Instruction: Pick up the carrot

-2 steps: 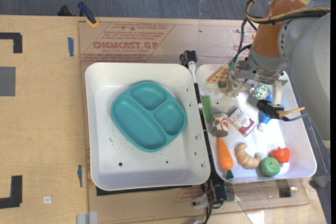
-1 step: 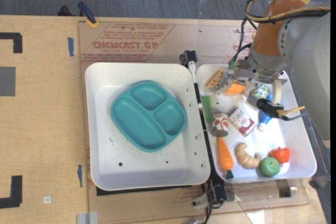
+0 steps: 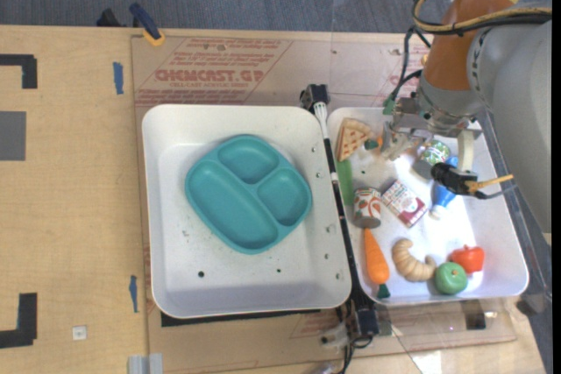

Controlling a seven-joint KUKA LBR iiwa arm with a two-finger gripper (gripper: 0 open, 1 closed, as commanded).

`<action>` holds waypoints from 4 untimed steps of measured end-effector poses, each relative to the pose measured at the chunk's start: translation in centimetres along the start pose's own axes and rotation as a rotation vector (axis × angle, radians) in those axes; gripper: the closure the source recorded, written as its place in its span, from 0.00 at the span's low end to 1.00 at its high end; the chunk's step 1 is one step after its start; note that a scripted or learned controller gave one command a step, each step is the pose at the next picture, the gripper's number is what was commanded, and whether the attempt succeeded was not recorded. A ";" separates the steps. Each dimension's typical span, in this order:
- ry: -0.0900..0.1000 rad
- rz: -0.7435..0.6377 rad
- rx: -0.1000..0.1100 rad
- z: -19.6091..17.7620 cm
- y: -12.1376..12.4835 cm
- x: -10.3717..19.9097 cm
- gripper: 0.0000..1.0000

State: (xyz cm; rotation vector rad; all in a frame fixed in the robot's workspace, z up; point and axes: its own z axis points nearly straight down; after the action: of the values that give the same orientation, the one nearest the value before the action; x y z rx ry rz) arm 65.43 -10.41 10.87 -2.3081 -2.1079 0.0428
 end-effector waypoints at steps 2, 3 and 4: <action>0.013 0.078 -0.031 2.1 -1.9 -3.4 0.00; 0.011 0.076 -0.027 1.0 -1.9 -3.3 1.00; 0.009 -0.057 -0.041 -8.0 -1.4 3.7 1.00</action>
State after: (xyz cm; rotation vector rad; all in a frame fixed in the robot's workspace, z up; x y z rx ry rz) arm 64.64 -6.58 18.91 -2.2638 -2.1898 -0.0122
